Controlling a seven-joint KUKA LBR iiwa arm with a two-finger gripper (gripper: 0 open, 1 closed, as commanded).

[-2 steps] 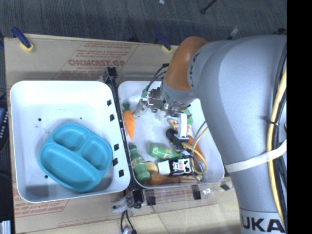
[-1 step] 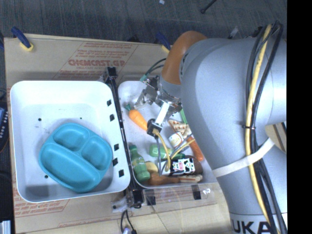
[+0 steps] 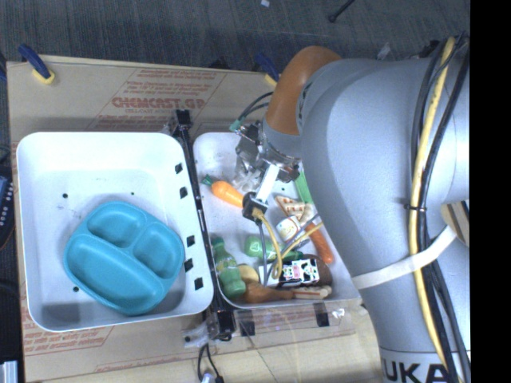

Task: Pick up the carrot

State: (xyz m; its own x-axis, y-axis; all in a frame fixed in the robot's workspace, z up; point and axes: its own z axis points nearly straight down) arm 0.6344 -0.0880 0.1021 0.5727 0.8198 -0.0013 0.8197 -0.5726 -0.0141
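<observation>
The carrot (image 3: pixel 225 191) is a small orange piece with a green tip. It lies in the right bin (image 3: pixel 209 145) near that bin's left wall, towards the back. My gripper (image 3: pixel 257 183) hangs over the back half of the same bin, just right of the carrot and above it. Nothing visibly sits in its grip. The big grey arm covers the bin's right side.
The right bin also holds green toy vegetables (image 3: pixel 227 271), a pizza slice (image 3: pixel 292 209), a long orange stick (image 3: pixel 321 244), a black box (image 3: pixel 300 272) and a brown piece (image 3: pixel 267 294). In the left bin (image 3: pixel 80 158) lies a blue divided plate (image 3: pixel 121 254).
</observation>
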